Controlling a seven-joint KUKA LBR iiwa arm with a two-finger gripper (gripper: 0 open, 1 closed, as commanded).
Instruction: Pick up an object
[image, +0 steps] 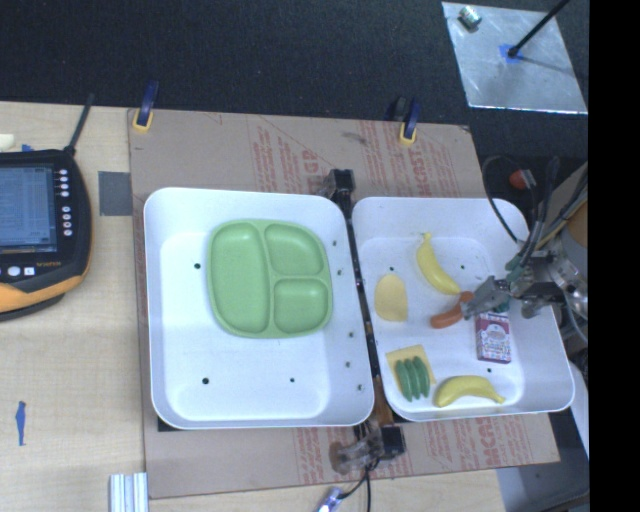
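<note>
Two white bins sat side by side on a cardboard sheet (300, 155) clamped to the bench, seen from above. Nearest the camera in the right bin (380, 300), a banana (468, 391) lay along the near wall, with a yellow card of green pods (411, 373) just to its left. A little farther in, a small red packet (494, 337) lay flat toward the right side. The gripper (492, 295) reached in from the right and hung low over the bin just beyond the packet, its dark fingers pointing left toward an orange carrot (447, 318) that lay close by their tips. Whether the fingers were spread or closed, and whether they touched the carrot, could not be made out; nothing was plainly held between them. A pale yellow piece (391, 298) lay left of the carrot, and a second banana (436, 266) curved farther back. The left bin (170, 300) carried a green divided plate (269, 277) in its far half. A tablet pendant (35, 225) rested on the bench at far left.
</note>
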